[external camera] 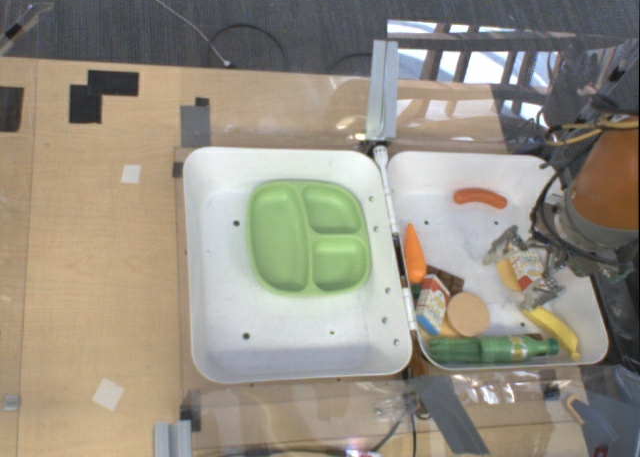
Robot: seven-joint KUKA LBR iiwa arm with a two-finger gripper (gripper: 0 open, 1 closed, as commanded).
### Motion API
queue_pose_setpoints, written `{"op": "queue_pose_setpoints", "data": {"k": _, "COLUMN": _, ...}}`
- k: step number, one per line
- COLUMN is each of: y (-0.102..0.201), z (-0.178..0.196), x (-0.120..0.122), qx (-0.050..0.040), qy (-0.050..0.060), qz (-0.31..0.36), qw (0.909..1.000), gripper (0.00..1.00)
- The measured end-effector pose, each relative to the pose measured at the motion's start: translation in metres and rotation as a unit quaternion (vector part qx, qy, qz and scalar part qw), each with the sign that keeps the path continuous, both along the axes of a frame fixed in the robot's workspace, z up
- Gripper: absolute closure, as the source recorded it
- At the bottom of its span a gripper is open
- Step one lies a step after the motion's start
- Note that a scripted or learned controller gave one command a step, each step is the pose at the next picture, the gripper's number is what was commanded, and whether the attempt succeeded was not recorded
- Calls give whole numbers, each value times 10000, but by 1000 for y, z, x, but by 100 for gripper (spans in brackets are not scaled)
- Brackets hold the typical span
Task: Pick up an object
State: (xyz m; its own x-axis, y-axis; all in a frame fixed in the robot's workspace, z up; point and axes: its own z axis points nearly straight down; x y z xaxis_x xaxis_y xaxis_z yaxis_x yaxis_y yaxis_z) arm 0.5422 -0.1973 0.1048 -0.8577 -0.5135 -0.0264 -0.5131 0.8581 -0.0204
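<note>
End effector (527,267) lowered at right bin (440,180) right edge, above small packet (522,269); finger state cannot tell. No object lifted; grasp and lift remaining.

No text, brand, number or sign can be read anywhere. The green bottle (492,349) at the near edge of the right bin (440,180) carries a pale label, but its print is too small to make out. The small packet (431,305) beside the carrot (414,254) shows red, white and blue printing, also illegible. Black block shapes (103,92) on the worktop (90,275) are plain marks, not letters.
</note>
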Motion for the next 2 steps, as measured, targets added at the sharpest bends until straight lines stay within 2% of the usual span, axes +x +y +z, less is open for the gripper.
{"op": "queue_pose_setpoints", "data": {"k": 1, "y": 10, "z": -15, "x": 14, "qx": 4, "qy": 95, "qz": 67, "qw": 9999, "gripper": 0}}
{"op": "queue_pose_setpoints", "data": {"k": 2, "y": 12, "z": 0, "x": 20, "qx": 5, "qy": 0, "qz": 70, "qw": 10000, "gripper": 100}}
